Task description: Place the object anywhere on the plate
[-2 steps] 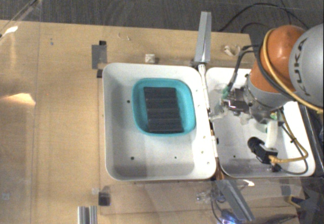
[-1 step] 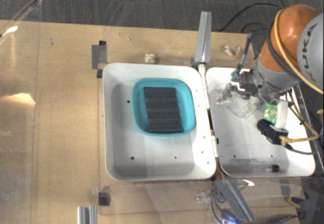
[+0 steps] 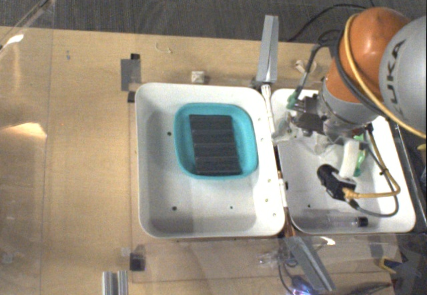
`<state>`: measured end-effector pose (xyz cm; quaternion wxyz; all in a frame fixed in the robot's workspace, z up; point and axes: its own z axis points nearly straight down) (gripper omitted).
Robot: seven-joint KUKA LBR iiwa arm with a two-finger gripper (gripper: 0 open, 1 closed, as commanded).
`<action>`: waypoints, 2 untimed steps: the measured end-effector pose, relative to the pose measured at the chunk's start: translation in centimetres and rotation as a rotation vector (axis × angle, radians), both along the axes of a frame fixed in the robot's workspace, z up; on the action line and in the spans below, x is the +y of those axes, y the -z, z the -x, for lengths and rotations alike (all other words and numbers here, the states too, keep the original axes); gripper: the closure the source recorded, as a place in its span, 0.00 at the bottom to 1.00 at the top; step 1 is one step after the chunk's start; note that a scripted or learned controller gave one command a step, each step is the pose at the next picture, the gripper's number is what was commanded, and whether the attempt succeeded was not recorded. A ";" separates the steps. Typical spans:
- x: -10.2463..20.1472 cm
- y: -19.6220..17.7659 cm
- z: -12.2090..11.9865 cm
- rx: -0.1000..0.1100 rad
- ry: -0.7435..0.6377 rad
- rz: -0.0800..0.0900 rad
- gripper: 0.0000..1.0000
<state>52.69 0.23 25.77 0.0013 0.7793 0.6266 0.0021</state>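
The end effector (image 3: 319,128) hangs over the right bin (image 3: 400,220), near its left wall; its opening cannot be told. The plate (image 3: 248,140) lies leftward in the left bin (image 3: 153,213). The object cannot be made out.

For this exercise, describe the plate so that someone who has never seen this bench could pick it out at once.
Find the left white bin of the two. Inside, toward its upper half, lies the plate: a turquoise, rounded-square dish with a dark ribbed block on it. It is the only coloured dish in either bin.
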 end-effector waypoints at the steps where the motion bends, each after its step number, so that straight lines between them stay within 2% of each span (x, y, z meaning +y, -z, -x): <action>1: -0.4 -2.5 2.2 0.001 0.060 0.000 0.00; 2: 0.7 -2.6 3.9 0.003 0.141 0.000 0.00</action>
